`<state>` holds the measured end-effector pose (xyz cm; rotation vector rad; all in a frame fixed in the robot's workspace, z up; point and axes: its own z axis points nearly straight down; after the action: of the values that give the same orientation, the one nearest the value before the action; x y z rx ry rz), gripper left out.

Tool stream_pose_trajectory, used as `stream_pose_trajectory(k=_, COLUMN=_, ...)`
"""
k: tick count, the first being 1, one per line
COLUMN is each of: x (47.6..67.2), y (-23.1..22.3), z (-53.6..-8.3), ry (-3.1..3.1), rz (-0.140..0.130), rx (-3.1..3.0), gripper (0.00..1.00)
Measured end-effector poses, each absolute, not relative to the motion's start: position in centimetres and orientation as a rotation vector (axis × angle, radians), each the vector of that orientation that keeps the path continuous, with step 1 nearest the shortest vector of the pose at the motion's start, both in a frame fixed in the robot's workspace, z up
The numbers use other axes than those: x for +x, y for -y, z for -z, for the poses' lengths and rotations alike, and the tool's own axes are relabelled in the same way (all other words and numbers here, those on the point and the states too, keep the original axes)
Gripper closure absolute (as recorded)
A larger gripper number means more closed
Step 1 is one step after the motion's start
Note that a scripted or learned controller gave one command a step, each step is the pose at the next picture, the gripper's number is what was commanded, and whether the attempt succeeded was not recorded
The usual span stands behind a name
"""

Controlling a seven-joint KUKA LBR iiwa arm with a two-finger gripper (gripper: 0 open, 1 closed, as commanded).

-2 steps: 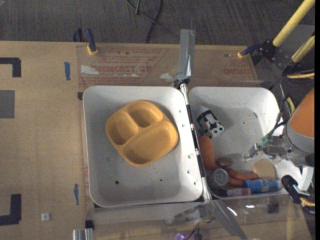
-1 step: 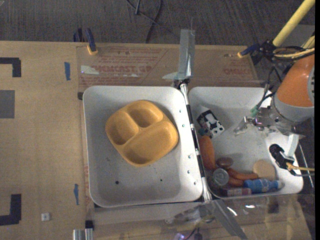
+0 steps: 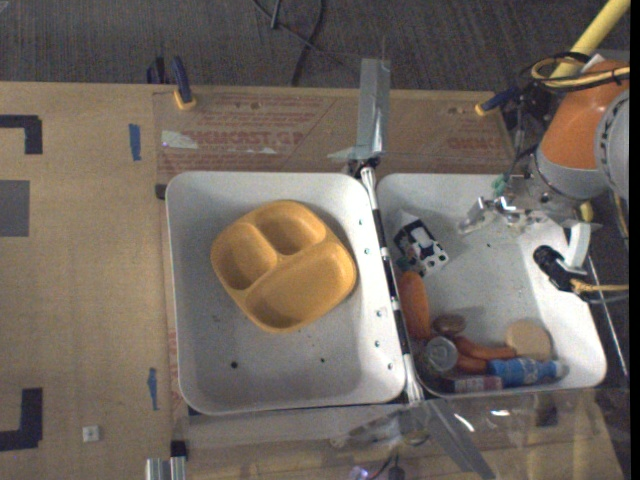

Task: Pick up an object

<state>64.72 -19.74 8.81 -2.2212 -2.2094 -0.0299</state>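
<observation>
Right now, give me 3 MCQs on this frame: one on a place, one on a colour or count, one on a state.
1. Where does the divided plate lie?
A. in the left bin
B. in the right bin
C. on the cardboard outside the bins

2. What colour is that plate?
A. blue
B. yellow
C. white

3. How does the gripper stand to the objects in the right bin?
A. it holds the carrot
B. it sits at the bin's upper part, apart from them
C. it presses on the blue bottle

Key: 1 A, the plate rests inside the left bin. 2 B, it is yellow all over. 3 B, the carrot and the blue bottle lie lower in the bin, away from the gripper.
</observation>
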Motion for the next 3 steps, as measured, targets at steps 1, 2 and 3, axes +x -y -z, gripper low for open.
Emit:
stream_pose_trajectory(k=1, x=65.7, y=19.8, z=-9.1, ry=2.196, rz=0.024, rx=-2.231, gripper=0.00)
stream_pose_trajectory(k=2, x=61.6, y=21.9, z=-17.6, ry=2.275, rz=0.003, rx=-2.173, gripper=0.00)
stream_pose_trajectory(k=3, x=61.5, y=21.9, z=-17.5, ry=2.274, rz=0.001, rx=-2.172, gripper=0.00)
